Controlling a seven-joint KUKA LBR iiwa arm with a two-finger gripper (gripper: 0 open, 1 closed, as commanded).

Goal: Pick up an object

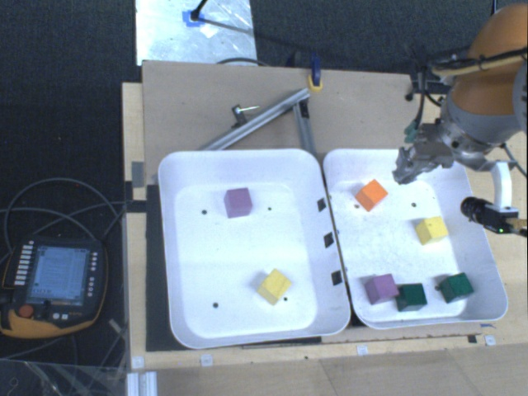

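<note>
Beside orange cube [371,195], gripper [407,168] hovers

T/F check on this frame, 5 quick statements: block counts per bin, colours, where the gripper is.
1. The left bin holds two blocks. True: a purple block and a yellow block.
2. The right bin holds three blocks. False: it holds five.
3. The orange block lies in the left bin. False: it lies in the right bin.
4. The gripper is above the right bin's far edge, right of the orange block. True.
5. Two dark green blocks lie near the right bin's front edge. True.
</note>
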